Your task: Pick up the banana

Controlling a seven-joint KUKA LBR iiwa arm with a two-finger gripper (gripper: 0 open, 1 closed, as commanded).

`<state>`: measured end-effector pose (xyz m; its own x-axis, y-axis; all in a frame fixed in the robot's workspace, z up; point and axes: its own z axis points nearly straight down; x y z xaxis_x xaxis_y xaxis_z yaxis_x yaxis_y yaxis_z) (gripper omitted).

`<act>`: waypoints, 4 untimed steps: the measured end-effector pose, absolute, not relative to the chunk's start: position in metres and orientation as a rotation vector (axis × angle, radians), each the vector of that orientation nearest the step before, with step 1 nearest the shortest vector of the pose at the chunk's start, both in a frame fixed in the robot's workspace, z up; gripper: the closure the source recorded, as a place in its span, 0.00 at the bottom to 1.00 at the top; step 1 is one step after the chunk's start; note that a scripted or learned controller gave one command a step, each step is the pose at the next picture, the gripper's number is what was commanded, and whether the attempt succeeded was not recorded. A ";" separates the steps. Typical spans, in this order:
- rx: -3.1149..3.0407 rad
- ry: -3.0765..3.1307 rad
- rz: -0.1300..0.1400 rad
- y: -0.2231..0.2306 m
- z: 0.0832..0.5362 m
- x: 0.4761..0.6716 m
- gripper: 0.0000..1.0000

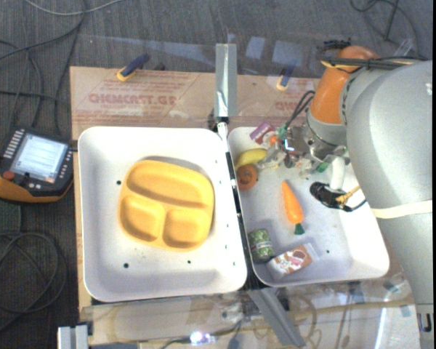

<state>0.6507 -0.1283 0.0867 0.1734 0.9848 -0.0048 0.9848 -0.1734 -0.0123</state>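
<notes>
1. Near the upper left corner of the right bin lies the banana, touching a brown fruit.
2. Whether my gripper is spread or closed, I cannot tell.
3. Light, probably smooth and curved; I'd pinch across its middle.

Just one camera here, mounted up above the desk and looking down at a bit of a slant. It sits far enough back to catch both white bins whole plus floor at 12 and 9 o'clock. The arm crowds in at 3 o'clock, closest to the lens.
</notes>
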 end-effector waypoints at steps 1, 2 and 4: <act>-2.369 -2.025 0.054 -0.128 0.087 0.659 0.00; -2.367 -2.043 0.061 -0.125 0.086 0.658 0.00; -1.980 -2.437 0.006 -0.113 0.115 0.606 0.00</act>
<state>0.6063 -0.1127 0.1152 -0.2049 0.9788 -0.0010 0.9788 0.2049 -0.0041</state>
